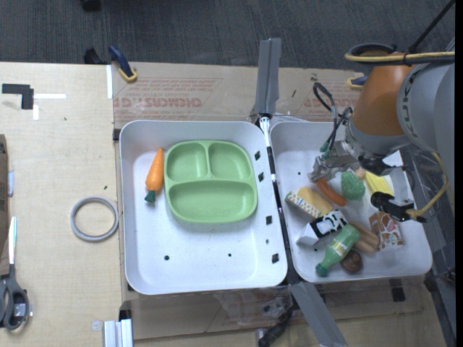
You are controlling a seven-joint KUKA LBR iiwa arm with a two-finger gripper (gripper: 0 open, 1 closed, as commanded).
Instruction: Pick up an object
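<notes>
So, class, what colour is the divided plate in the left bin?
Light green; the plate shows plainly in the camera view.

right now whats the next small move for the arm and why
Probably a short drop straight down. The gripper sits low in the right bin, just above the red-orange piece and beside the green toy, with nothing visibly between its fingers. Whether those fingers are open is hard to tell.
</notes>
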